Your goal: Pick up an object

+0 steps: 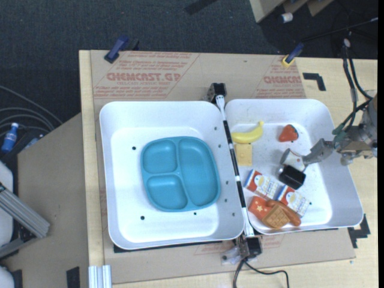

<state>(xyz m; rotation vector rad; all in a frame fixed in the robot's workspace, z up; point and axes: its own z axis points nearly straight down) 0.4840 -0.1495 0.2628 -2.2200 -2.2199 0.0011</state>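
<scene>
Since the gripper (312, 155) hangs over the right bin (339, 185) and we can't tell from this angle whether it's open or shut, or has hold of anything, we're guessing nothing is picked yet.

What could go wrong, biggest thing first:

- **Blue plate:** the blue plate (180, 173) sits alone in the left bin (111, 161), well apart from the gripper. It looks too wide and flat to pinch anywhere but the rim, so a try there probably slips off.
- **Printed packets:** the printed packets (267, 185) lie flat, bunched at the near end of the right bin with the waffle (277, 216) and the orange-red piece (258, 206). Coming down there could shove the pile or drag two things up at once.
- **Banana:** the banana (249, 134) is curved and lies right by the wall between the bins, with the yellow block (244, 154) just beside it. That wall could get in the way.
- **Red piece:** the red piece (288, 133) is small and rounded, so we reckon it could squirt out sideways.

Headcount:

- one bench (150, 77)
- two bins
- one plate
- two packets
- one banana
- one yellow block
- one waffle
- one orange-red piece
- one red piece
</scene>
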